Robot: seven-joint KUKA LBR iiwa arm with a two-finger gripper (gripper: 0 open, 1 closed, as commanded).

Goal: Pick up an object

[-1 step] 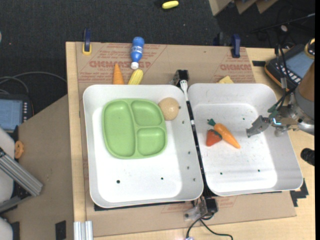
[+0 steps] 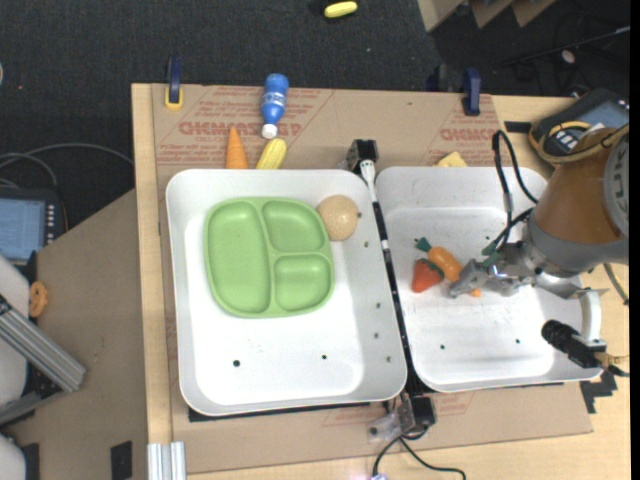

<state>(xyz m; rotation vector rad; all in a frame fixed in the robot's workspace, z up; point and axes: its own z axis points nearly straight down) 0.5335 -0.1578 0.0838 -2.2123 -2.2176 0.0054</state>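
Note:
In the right bin (image 2: 470, 353) lie a red strawberry-like toy (image 2: 426, 277) and an orange toy with a green top (image 2: 441, 261), close together near the bin's left side. My gripper (image 2: 466, 286) is low in that bin, just right of these toys, pointing left toward them. A small orange bit shows at its fingertips, but whether anything is held is unclear. The grey arm with its orange band (image 2: 585, 208) comes in from the right.
The left bin (image 2: 200, 368) holds a green divided plate (image 2: 268, 255) and a beige ball (image 2: 338, 216) at its back right. Behind the bins on the bench lie a blue-capped bottle (image 2: 273, 104), a carrot (image 2: 235, 150) and a yellow corn piece (image 2: 271, 153).

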